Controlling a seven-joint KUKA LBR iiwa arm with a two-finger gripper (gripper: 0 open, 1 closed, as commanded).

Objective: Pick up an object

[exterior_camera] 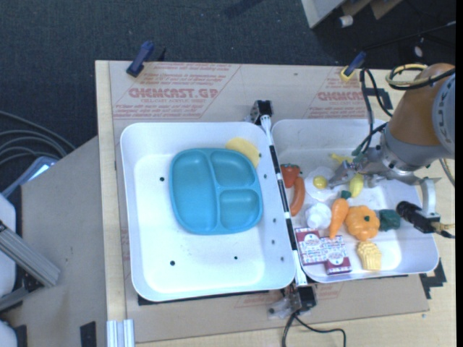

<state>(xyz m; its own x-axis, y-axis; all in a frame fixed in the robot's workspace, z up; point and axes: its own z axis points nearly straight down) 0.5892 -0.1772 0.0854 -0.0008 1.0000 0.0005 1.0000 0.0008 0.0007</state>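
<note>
- Skip the blue tray (215, 191) and yellow piece (244, 149) in the left bin (145, 266).
- Choose among crowded toys in the right bin (412, 262): red pepper (293, 181), carrot (337, 217), orange pumpkin (362, 222).
- Lower gripper (346, 175) squarely over one item, clear of neighbours; grip state impossible to tell.

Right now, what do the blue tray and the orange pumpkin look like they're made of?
The blue tray looks like moulded plastic: one even colour, a smooth matte surface, rounded compartment walls. The orange pumpkin looks like toy plastic or rubber, judging by its bright uniform colour and slight sheen; which of the two I can't tell.
</note>
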